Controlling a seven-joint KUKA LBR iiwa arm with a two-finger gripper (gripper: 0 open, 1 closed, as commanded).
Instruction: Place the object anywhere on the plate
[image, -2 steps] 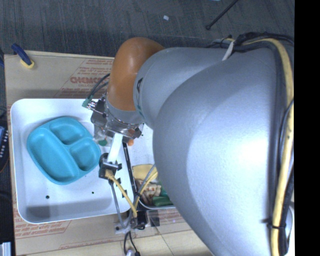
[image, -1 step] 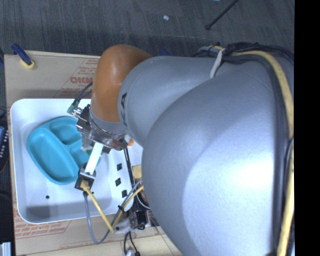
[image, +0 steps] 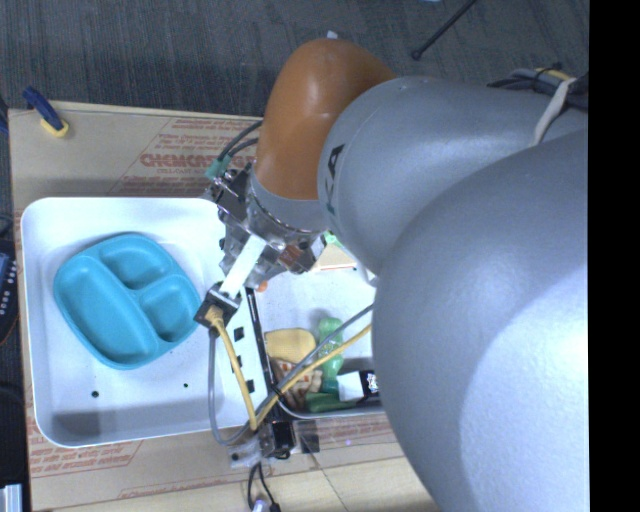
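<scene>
Currently: blue plate (image: 125, 298) in left bin (image: 60, 425); hand (image: 288, 256) over right bin (image: 312, 300); grip state cannot be told.

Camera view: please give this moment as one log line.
plate: blue, left bin, no object on it | arm: over right bin | yellow item, green item: right bin

Bright even light, soft shadows, slight blur

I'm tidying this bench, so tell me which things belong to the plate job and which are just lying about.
Job: blue plate in the left bin; gripper; yellow object and green object in the right bin, either may be the one.
Lying about: blue clamp on the cardboard, outside both bins.
</scene>
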